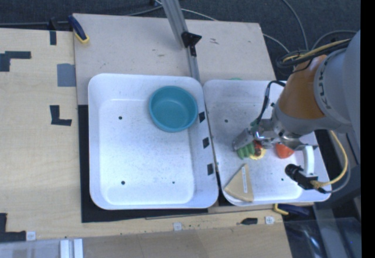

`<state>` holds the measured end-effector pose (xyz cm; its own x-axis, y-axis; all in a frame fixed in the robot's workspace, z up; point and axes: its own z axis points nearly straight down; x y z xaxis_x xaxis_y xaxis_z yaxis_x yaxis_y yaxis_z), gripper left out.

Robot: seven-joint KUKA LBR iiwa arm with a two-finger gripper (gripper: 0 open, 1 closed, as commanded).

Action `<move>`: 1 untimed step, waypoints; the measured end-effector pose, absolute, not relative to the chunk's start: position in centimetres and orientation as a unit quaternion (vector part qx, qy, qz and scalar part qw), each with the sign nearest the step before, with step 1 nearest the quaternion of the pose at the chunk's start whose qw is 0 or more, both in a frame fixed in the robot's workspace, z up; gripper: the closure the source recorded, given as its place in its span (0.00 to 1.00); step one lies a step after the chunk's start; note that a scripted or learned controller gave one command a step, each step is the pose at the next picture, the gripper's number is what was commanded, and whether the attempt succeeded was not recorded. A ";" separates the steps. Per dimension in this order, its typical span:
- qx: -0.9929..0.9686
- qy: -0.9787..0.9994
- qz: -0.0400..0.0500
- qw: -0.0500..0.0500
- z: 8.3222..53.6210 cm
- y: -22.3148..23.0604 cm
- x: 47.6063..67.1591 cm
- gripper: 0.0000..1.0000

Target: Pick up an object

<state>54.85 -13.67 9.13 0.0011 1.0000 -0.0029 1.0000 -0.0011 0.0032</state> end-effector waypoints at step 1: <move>0.707 0.707 0.001 0.002 9.1 -13.8 55.0 0.00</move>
